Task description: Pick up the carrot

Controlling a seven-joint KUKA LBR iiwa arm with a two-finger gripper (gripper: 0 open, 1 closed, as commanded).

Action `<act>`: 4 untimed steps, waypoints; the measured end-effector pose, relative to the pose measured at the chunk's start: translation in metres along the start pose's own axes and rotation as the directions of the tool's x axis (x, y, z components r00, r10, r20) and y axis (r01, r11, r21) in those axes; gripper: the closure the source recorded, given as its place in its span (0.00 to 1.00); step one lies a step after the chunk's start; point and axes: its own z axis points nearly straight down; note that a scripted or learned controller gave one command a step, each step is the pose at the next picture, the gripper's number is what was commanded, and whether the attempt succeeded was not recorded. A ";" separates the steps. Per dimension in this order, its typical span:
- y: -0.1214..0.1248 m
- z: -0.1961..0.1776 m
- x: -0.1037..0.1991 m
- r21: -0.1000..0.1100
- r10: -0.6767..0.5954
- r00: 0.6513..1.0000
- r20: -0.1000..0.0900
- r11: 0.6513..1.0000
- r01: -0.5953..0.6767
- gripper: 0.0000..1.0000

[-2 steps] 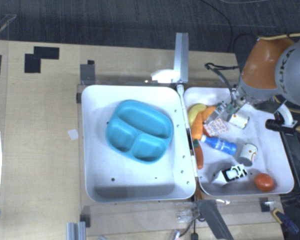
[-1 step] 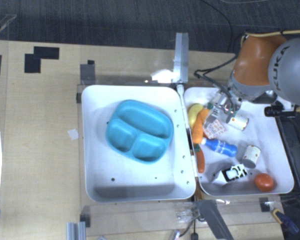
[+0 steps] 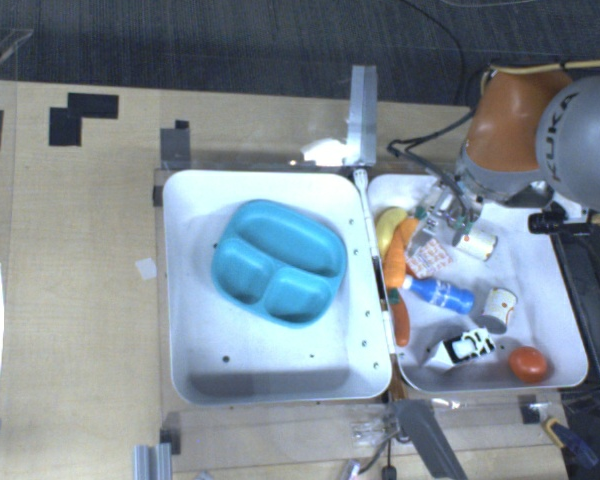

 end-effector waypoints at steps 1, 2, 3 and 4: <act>-0.002 -0.016 -0.006 0.000 0.002 1.000 0.017 1.000 -0.002 1.00; -0.016 0.000 -0.007 -0.011 -0.093 0.996 0.002 0.996 0.093 1.00; -0.035 -0.093 0.044 -0.004 -0.084 0.996 -0.020 0.996 0.084 1.00; -0.097 -0.109 0.065 -0.009 -0.404 0.914 -0.020 0.915 0.404 1.00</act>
